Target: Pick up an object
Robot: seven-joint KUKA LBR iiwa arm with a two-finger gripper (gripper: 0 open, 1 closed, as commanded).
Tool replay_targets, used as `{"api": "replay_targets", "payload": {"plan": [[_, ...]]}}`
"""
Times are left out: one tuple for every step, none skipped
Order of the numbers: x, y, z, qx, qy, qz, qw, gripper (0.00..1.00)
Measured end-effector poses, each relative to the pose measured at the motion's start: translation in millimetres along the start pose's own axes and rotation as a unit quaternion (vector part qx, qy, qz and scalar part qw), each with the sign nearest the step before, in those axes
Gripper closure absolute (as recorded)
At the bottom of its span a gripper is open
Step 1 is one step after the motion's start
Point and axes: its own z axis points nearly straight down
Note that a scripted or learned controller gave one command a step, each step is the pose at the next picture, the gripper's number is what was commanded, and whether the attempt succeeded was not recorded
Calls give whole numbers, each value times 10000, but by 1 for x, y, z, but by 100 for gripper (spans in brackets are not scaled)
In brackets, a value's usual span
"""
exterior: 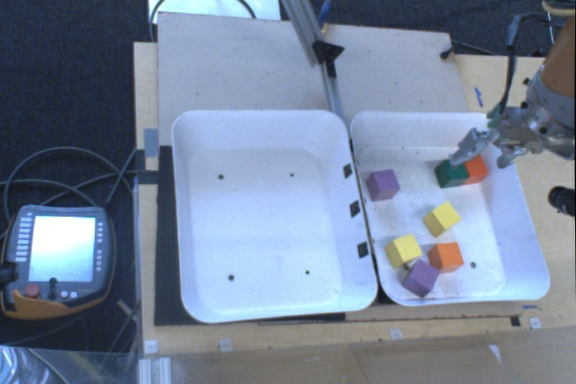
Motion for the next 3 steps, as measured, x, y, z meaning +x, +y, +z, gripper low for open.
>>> {"api": "replay_targets", "payload": {"plan": [[0, 0, 0, -3, 1, 4, 10000, 0], [1, -6, 43, 17, 2, 13, 10000, 0], [4, -1, 87, 19, 3, 10, 10000, 0]]}}
